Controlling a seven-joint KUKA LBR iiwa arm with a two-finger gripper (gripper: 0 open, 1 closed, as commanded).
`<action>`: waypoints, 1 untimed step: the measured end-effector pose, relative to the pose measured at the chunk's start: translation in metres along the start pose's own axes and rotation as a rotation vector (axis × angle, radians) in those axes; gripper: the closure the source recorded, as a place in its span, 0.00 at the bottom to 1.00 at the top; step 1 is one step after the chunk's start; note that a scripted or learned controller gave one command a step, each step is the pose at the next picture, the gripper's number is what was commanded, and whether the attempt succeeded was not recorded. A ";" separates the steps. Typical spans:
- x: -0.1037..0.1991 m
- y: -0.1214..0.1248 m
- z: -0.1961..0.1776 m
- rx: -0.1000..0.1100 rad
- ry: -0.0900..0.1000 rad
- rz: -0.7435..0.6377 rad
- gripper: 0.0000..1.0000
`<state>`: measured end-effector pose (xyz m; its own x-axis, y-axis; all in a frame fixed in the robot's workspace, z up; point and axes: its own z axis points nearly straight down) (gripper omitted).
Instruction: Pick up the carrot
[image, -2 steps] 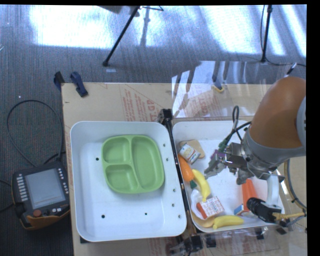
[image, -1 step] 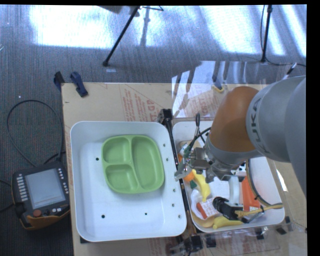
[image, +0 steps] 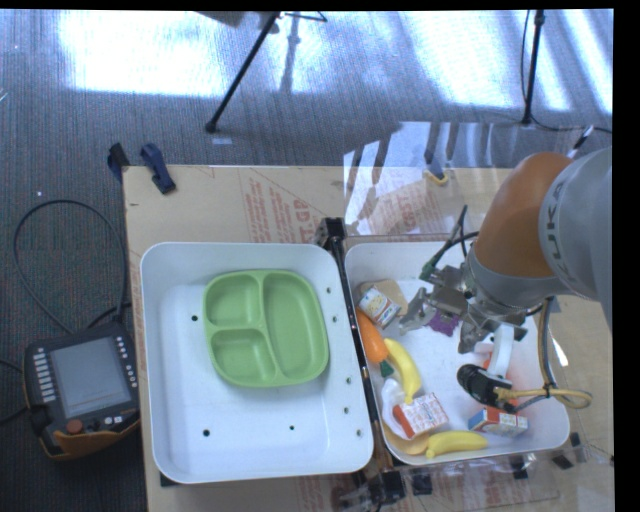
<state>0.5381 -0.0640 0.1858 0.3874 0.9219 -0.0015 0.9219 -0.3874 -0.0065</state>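
The carrot (image: 371, 338) is seen lying in the right bin (image: 556, 432), against its left wall, just beside a banana (image: 403, 366); the gripper (image: 444, 310) is held over the middle of that bin, near the carrot but apart from it, and nothing is seen between its fingers; whether they are spread or pressed together cannot be told; a green divided plate (image: 266, 327) is set in the left bin (image: 180, 440); a second banana (image: 453, 443) is found at the right bin's near edge.

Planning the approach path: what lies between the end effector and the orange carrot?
In the camera view, a small tan packet lies between the end effector and orange carrot.
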 end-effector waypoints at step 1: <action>-0.020 -0.006 0.072 0.009 -0.001 -0.053 0.00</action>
<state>0.5247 -0.0797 0.1143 0.3380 0.9412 -0.0020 0.9410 -0.3380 -0.0160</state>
